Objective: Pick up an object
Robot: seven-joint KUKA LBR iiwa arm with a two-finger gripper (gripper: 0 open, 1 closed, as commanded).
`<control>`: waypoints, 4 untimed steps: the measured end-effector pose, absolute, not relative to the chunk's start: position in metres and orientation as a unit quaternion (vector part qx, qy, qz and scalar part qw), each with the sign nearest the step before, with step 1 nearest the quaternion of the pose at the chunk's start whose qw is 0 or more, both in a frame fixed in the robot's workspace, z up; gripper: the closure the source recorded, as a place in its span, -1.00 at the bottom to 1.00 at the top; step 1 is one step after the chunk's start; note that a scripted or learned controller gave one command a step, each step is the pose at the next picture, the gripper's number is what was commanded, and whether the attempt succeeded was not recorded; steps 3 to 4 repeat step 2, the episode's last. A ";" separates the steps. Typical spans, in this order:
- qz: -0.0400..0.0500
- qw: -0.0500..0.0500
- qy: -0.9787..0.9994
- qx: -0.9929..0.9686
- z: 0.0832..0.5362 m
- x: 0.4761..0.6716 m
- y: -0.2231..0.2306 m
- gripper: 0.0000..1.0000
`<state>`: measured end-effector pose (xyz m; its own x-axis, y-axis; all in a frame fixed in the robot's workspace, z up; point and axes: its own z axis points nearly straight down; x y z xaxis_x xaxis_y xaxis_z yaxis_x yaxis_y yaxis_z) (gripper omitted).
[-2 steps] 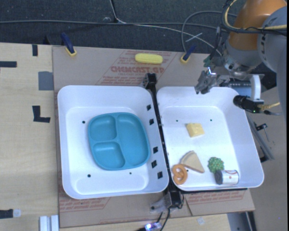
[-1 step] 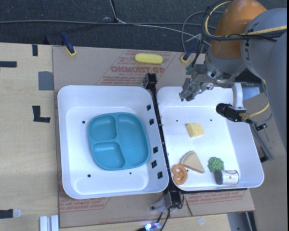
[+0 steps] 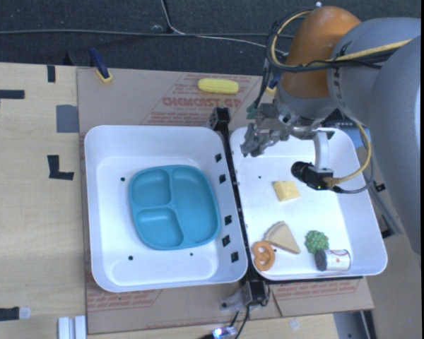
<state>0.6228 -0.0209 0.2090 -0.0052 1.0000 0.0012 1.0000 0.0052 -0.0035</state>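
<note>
The arm came in from the right of the frame, its orange band sitting high at upper right, and the end effector [image 3: 258, 141] hung over the upper left corner of the right bin [image 3: 360, 260], close to the divider between the two bins. Nothing lay between its fingers, and whether they stood wide or narrow I cannot tell, since the dark metal parts blurred together at that angle.

The candidates for picking were all in the right bin, well below the end effector: a yellow cheese-like block [image 3: 286, 190] near the middle, a tan wedge shaped like a sandwich slice [image 3: 283, 238] lower down, a pretzel [image 3: 263, 255] touching the bin's lower left wall, a green broccoli floret [image 3: 315, 241] beside the wedge, and a small white can [image 3: 336, 260] lying on its side at the lower right. They lay loose and spread apart, which probably left room for fingers to close around any one of them. A black cable-borne part [image 3: 307, 174] hung from the wrist above the bin floor.

The left bin [image 3: 99, 147] held a blue divided plate [image 3: 174, 207], flat in its centre. A yellow banana-like toy [image 3: 218, 85] lay outside both bins on the cardboard [image 3: 127, 97] covering the table, at upper centre.
</note>
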 end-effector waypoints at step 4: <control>0.001 0.002 -0.709 -0.705 0.214 0.584 0.094 1.00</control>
